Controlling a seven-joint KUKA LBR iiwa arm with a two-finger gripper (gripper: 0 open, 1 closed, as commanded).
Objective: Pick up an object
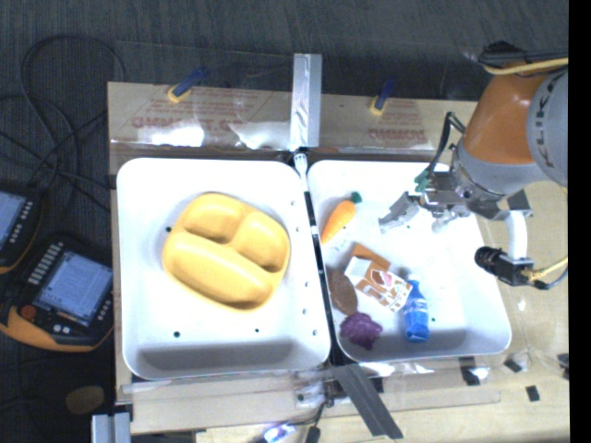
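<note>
My gripper (421,216) hangs over the upper middle of the right bin (480,312), its two grey fingers spread apart with nothing between them. To its left lies an orange carrot (338,220) near the bin's left wall. Lower in that bin sit a small white and orange carton (377,282), a blue bottle (416,314), a purple grape bunch (360,329) and a brown piece (343,293). All of these lie below and left of the gripper, apart from it.
A large yellow bread-shaped object (225,247) takes up the middle of the left bin (148,340). A divider ridge (314,247) separates the bins. The arm's orange band (508,109) enters from the upper right. Handheld controllers (55,289) lie off the bench at left.
</note>
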